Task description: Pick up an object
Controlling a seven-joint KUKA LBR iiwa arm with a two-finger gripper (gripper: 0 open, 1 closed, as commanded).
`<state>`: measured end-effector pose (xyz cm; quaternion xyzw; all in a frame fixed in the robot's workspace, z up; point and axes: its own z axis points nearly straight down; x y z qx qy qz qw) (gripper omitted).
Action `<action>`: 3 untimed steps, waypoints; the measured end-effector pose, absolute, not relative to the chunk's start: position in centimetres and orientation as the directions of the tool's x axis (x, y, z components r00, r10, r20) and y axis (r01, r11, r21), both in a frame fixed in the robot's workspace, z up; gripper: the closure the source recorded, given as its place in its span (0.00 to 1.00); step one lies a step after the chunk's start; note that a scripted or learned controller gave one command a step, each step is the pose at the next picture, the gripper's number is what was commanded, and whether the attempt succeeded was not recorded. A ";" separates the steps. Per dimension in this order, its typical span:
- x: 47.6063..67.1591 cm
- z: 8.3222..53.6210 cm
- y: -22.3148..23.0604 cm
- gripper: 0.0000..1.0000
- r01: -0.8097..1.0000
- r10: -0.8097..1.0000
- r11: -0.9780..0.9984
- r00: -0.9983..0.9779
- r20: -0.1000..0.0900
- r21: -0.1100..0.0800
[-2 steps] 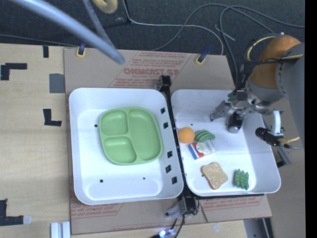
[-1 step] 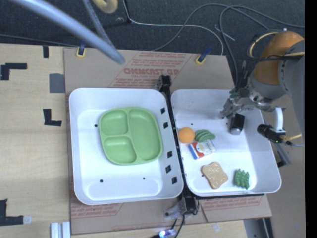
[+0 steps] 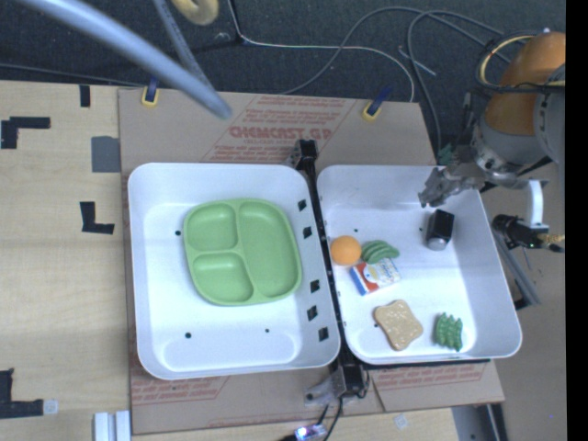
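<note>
Just below my tool (image 3: 439, 189), hovering by the right bin's (image 3: 501, 288) far rim, I see a dark cylinder (image 3: 438, 229) on open floor; its grip state I cannot tell.

The end effector (image 3: 440, 188) hangs over the right bin (image 3: 478, 274), above a dark cylinder (image 3: 438, 229).

Robotics lab test bench

Two white bins (image 3: 220, 356) sit on a cardboard sheet (image 3: 276, 127) over the taped wooden surface (image 3: 55, 246); loose cables (image 3: 367, 44) trail behind the gripper (image 3: 439, 189).
</note>
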<state>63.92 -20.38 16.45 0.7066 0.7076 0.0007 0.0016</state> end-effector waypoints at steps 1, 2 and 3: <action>63.5 21.5 -21.2 1.00 1.000 1.000 0.001 -0.001 -0.002 0.004; 63.6 25.4 -21.1 1.00 1.000 1.000 0.001 -0.001 -0.001 0.004; 64.0 25.8 -16.4 1.00 1.000 1.000 0.005 -0.005 0.001 0.000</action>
